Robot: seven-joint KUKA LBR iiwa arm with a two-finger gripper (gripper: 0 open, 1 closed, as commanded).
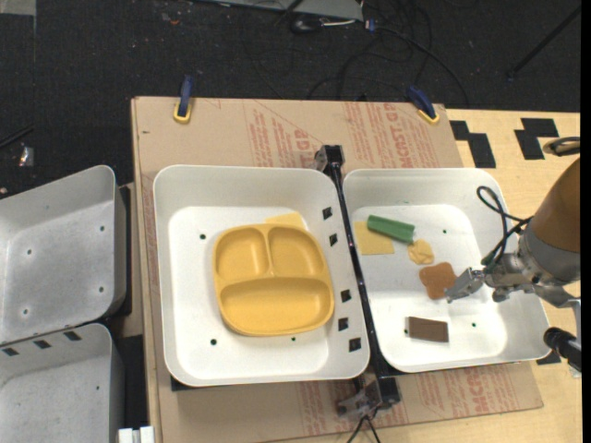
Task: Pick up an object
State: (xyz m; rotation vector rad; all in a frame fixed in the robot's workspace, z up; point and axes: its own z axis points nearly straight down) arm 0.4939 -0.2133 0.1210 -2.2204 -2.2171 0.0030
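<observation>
We're seeing the gripper [459,289] hanging low in the right bin [480,351], right of centre; can't tell its state; its tip is sitting just beside the brown-orange piece [436,280]; green block [391,227] lying up-left, dark brown block [428,329] below, both apart; yellow divided tray [273,280] taking up the left bin [175,247]; right bin's lower right floor looking bare.

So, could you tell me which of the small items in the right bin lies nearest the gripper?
The orange-brown piece: it lies right beside the gripper. The green block, the yellow pieces and the dark brown block lie farther off.
</observation>
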